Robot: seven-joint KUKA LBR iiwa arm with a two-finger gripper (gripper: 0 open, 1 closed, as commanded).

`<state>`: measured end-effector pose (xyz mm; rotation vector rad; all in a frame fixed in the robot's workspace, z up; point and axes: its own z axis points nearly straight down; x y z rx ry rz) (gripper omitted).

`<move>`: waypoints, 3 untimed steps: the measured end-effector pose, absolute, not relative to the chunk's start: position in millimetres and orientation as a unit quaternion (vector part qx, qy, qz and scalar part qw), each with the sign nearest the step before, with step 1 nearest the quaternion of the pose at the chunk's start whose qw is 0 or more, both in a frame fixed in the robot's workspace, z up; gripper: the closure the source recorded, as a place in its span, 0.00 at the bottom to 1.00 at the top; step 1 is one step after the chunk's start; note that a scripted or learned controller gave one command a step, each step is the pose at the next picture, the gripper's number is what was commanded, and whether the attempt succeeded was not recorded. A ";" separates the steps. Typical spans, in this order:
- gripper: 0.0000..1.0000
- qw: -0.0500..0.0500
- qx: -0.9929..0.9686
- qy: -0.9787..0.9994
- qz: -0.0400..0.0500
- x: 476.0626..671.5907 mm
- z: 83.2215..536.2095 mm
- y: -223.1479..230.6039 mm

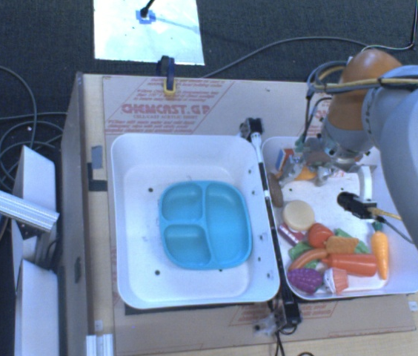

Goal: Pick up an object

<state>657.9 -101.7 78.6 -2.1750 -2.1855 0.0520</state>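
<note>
Hand [307, 170] is low over the far end of the right shallow white plastic bin [414, 273], by a small orange-and-white item I can't identify; can't tell its state. Candidates sit in that bin's near half: round cream plastic disc [299, 215], red toy tomato [319, 234], orange toy carrot [379, 251], purple toy grapes [305, 279]. Likely light, rigid, slick plastic. I'd grip the carrot across its body. Left bin holds a blue divided plastic plate [204, 225].

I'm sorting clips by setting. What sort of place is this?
Probably a robotics lab test bench, not a kitchen: a grey arm reaches over two white bins, the food looks like plastic toys, and loose cables trail over dark carpet.
</note>
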 end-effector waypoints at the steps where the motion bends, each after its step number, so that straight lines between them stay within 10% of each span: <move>1: 1.00 0.033 -0.704 -0.709 0.024 654.8 84.9 -105.4; 2: 1.00 -0.001 -0.705 -0.709 -0.001 598.8 183.7 -63.1; 3: 0.00 0.000 -0.706 -0.709 0.000 598.1 182.7 -63.5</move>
